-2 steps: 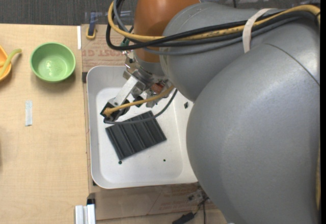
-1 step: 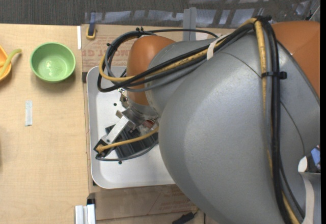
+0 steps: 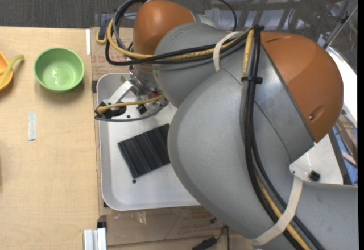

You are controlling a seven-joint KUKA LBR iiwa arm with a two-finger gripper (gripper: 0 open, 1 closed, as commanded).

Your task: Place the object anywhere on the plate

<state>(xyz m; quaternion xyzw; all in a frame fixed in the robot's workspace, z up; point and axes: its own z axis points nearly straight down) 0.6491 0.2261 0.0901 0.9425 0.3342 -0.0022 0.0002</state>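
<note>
A robotics lab: a cabled industrial arm (image 3: 250, 129) looms over a white bin (image 3: 114, 186) beside a plain wooden table (image 3: 51, 186).

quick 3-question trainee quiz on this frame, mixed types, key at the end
1. True or false: the green bowl sits inside the white bin.
2. Which object lies flat in the bin? A) black ribbed pad B) red cup C) blue sponge
3. Fill in: the grey arm covers the bin's ____ side in the camera view.

Key: 1 false, it stands on the wooden bench; 2 A; 3 right.
</note>
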